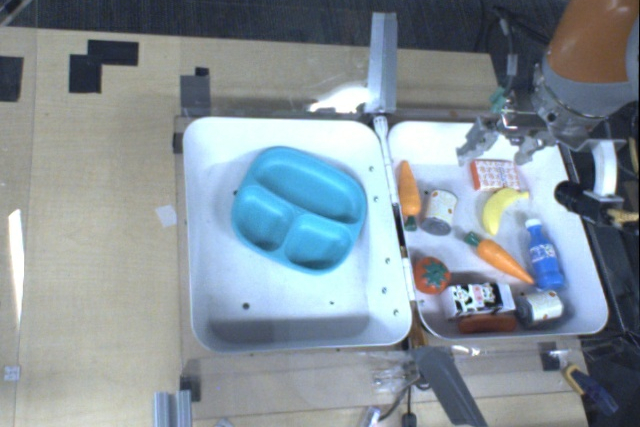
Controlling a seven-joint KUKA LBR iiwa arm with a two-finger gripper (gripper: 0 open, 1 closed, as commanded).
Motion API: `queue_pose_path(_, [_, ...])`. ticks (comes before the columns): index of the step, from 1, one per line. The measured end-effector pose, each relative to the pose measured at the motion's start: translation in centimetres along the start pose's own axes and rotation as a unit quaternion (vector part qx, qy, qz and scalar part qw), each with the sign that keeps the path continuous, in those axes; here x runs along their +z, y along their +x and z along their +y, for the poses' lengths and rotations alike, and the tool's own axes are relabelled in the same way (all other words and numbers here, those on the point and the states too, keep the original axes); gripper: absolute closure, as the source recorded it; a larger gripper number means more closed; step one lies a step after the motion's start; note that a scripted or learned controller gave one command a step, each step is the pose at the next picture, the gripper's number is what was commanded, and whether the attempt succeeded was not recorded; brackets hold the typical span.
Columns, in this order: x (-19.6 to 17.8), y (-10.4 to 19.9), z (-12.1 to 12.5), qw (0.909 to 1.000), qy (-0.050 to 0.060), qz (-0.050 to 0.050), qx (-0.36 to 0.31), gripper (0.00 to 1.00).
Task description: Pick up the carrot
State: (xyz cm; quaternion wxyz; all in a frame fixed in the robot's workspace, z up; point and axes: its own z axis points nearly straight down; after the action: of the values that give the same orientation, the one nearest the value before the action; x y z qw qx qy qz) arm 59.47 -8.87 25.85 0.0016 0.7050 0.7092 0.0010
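A: Where is the end effector [500, 143]?

B: Over the far edge of the right bin [590, 310], hanging from the grey arm [600, 25] with its orange band. Its two fingers are spread apart, with nothing between them. A small red-and-white packet [497, 175] lies just below the fingertips.

A: And the carrot?

B: There are two. One carrot [497, 256] with a green top lies slanted in the middle of the right bin, between a banana [501, 208] and a blue bottle [541, 255]. The other carrot [408, 192] lies along the bin's left wall, beside a small tin can [438, 210]. Both are well apart from the end effector.

A: What else is in that bin?

B: A tomato [432, 275], a black-and-white carton [476, 298] and a silver can [541, 307] along the near side.

A: And the left bin [215, 215]?

B: It holds a blue divided plate [298, 207]. Both bins rest on the table [90, 245].
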Motion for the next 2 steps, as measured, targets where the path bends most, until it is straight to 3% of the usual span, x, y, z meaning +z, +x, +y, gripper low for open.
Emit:
queue_pose_path(1, [8.9, -2.8, -5.3, 0.9991, 0.000, 0.000, -0.042, 0.00])
queue_pose_path(2, [16.9, -8.5, -6.9, 0.9999, -0.005, 0.000, 0.010, 0.00])
